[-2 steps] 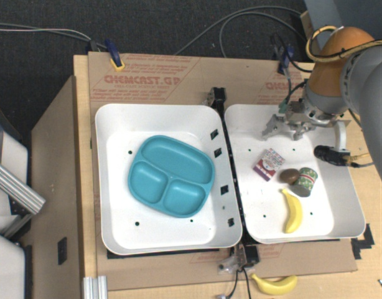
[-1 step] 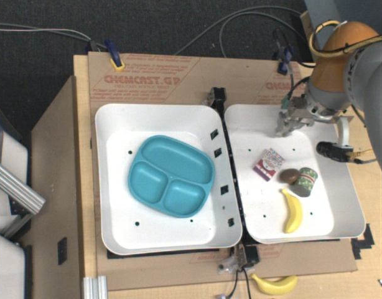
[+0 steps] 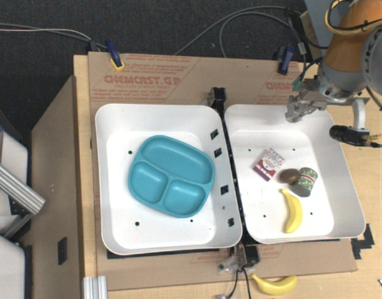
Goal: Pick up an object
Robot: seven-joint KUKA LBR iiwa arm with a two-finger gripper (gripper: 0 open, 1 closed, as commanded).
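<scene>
Nearest the camera, a second banana (image 3: 275, 284) lies on the table (image 3: 60, 167) just outside the bins, out of play. Past it, the right bin (image 3: 337, 167) holds the candidates for picking: a yellow banana (image 3: 293, 212) towards its near side, a dark brown rounded object (image 3: 288, 176) touching a small green-labelled can (image 3: 306, 180) just beyond the banana's top, and a small red-and-white packet (image 3: 268, 164) a little to their left. The left bin (image 3: 110, 167) carries a blue divided tray (image 3: 171, 175), well apart from all of these. Farthest back, the end effector (image 3: 301, 106) hovers over the right bin's far rim, with nothing visible between its fingers; whether they are spread or closed I cannot tell. The step in hand looks like the approach before any descent. To do it well, I would choose an isolated target, the packet or the banana, since the can and brown object crowd each other. Centre above it, align the fingers across the banana's narrow width, and descend straight.
</scene>
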